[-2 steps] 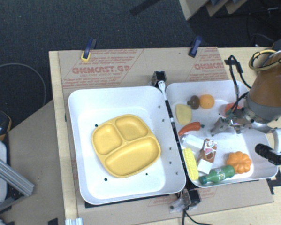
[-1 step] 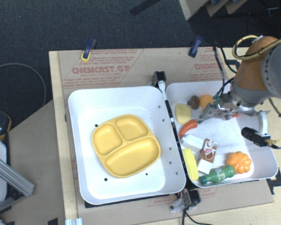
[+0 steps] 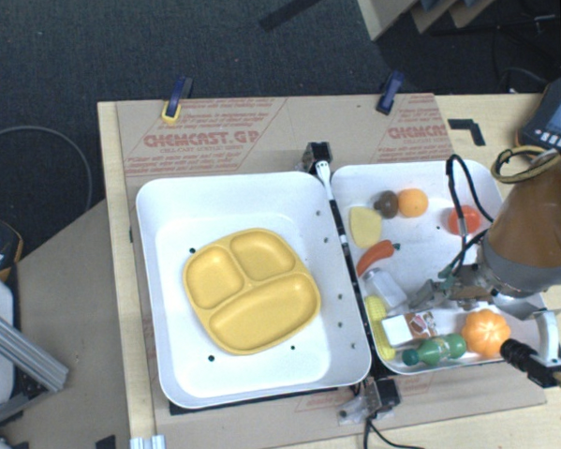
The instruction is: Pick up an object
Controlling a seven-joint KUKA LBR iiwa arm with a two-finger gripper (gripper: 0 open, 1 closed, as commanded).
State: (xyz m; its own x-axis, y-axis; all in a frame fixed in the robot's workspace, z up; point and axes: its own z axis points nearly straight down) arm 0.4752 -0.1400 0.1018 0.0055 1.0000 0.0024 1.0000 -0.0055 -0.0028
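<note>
Left to right: the left shallow white plastic bin [image 3: 161,272] carries one thing, a yellow three-compartment plastic plate [image 3: 252,290], lying flat near its middle. You're not working there.

The right shallow white plastic bin [image 3: 353,179] is where the pickable stuff sits. Along its left side: a pale yellow wedge-shaped toy [image 3: 364,226], a red chili-shaped toy [image 3: 376,255] just below it, a clear plastic cup lying on its side [image 3: 387,286], and a small yellow piece at the bin wall [image 3: 376,310]. Toward the back: a small brown ball [image 3: 386,203] touching a small orange ball [image 3: 413,202], and further right a red tomato-like toy [image 3: 463,220]. At the front edge: a white card-like packet with red print [image 3: 408,328], a green bottle-shaped toy lying flat [image 3: 434,351], and a large orange fruit toy [image 3: 485,332] just beside it.

The gripper [image 3: 441,290] sits low over the bin's middle, between the cup and the orange fruit, arm reaching in from the right. Can't tell whether its fingers are apart or together; too dark and cluttered, and nothing reads as clamped.

My read: you're in the approach or descent. Nearest targets are the packet and the cup. Front cluster is tightly packed, so centre on one item and come straight down; otherwise you'll likely nudge neighbours and miss
</note>
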